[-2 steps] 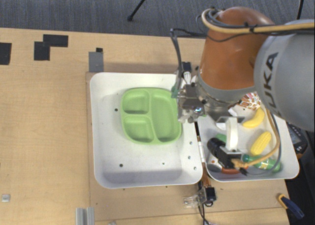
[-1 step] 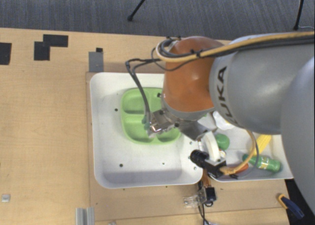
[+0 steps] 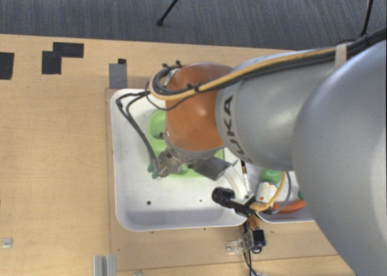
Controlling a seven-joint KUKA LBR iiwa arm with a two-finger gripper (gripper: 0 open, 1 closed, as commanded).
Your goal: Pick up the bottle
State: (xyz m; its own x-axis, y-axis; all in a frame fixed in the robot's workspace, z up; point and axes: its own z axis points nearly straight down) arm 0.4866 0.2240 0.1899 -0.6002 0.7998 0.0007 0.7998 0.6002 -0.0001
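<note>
Bottle (image 3: 158, 128) is most likely the pale green thing peeking out from under the arm in the left bin (image 3: 130, 208); you see just slivers of it beside and below the orange band (image 3: 192, 112), so its full shape is hidden. Judging by the look, expect light, smooth plastic that may slip or roll, so take it across the body rather than the neck. Your gripper (image 3: 158, 169) sits low over the bin, right at the green edge, with the arm plunging steeply down from the right and masking the tool. You cannot tell whether it has closed on anything.
</note>
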